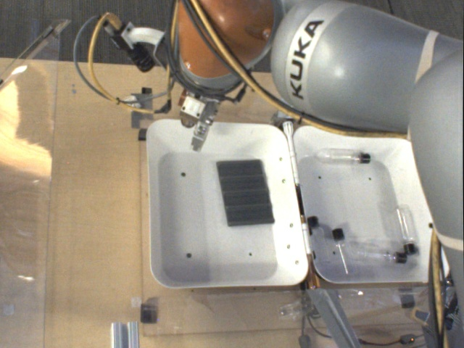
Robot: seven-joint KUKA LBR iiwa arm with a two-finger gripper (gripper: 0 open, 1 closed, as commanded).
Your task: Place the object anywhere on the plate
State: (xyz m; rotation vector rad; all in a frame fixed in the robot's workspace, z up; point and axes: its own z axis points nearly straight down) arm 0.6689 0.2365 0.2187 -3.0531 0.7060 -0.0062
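Gripper (198, 133) hangs over left bin's (163, 216) far rim; finger state cannot be told. Dark ribbed plate (245, 192) lies inside. Clear syringes (344, 156) in right bin (417, 158).

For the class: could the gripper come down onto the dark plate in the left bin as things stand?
Probably yes. The gripper hangs over the left bin's far edge, and nothing lies on or around the dark plate.

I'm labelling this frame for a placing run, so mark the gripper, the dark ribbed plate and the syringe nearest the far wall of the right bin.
gripper (197, 141): camera view, at the fingertips.
dark ribbed plate (246, 192): camera view, its middle.
syringe (341, 156): camera view, mid-barrel.
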